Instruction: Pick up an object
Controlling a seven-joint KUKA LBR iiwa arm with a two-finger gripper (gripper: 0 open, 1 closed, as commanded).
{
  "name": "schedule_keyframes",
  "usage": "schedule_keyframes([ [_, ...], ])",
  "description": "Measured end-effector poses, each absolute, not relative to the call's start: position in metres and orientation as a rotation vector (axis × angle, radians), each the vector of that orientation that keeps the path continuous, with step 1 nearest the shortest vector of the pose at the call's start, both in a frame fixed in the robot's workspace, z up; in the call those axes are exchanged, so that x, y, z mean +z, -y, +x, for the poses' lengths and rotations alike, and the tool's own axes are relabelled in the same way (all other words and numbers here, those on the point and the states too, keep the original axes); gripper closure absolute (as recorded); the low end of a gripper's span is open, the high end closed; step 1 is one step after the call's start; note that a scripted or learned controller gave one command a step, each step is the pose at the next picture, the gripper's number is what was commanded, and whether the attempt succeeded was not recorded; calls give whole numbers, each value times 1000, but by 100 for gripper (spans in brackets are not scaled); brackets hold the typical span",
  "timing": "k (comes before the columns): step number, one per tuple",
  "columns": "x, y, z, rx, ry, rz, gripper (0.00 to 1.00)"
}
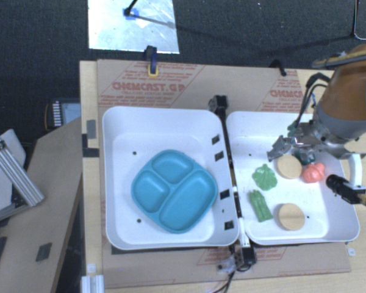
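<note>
My gripper (pixel 294 152) hangs over the back half of the right bin (pixel 250 127), open, its fingers spread with nothing between them. Just below it lies a tan round disc (pixel 288 167), with a pink-red rounded piece (pixel 313 173) touching the disc's right side. A green leafy toy (pixel 264 177) sits left of the disc. Nearer the front lie a green pickle-like piece (pixel 260 205) and a second tan disc (pixel 291 217).
The left bin (pixel 119 133) holds a blue divided plate (pixel 174 190). A black-clipped divider (pixel 227 163) runs between the bins. The arm (pixel 351 99) reaches in over the right bin's far right corner.
</note>
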State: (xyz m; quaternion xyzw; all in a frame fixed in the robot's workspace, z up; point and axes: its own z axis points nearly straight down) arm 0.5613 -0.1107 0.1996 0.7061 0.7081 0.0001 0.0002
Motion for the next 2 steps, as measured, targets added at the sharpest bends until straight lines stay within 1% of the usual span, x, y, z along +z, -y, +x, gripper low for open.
schedule_keyframes([
  [1, 143, 101, 560, -2, -2226, 2221, 0],
  [2, 91, 100, 560, -1, -2224, 2221, 0],
])
